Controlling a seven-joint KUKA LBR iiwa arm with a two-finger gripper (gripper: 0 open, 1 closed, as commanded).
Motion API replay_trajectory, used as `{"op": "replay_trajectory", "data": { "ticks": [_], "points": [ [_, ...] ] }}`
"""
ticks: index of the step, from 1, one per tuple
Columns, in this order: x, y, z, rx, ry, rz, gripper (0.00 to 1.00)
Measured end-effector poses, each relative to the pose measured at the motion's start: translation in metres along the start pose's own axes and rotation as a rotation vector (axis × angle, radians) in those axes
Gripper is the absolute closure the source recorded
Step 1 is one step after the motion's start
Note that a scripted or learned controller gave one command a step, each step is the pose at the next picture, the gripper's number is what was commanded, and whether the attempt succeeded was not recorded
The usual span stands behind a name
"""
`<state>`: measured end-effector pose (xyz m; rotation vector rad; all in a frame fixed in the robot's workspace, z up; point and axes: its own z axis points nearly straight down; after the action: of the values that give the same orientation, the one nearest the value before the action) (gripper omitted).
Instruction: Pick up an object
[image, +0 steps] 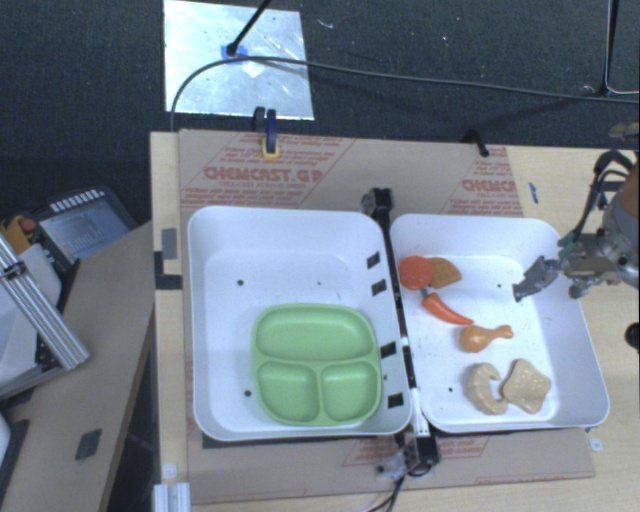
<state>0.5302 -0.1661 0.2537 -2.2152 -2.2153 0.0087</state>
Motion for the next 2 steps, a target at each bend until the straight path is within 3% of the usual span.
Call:
{"op": "replay_trajectory", "data": {
  "ticks": [1, 2],
  "points": [
    [0.0, 0.002, -0.006, -0.012, -0.003, -0.003, 0.0],
    [0.004, 0.012, 0.051, -0.008, -0.002, -0.002, 0.0]
  ]
}}
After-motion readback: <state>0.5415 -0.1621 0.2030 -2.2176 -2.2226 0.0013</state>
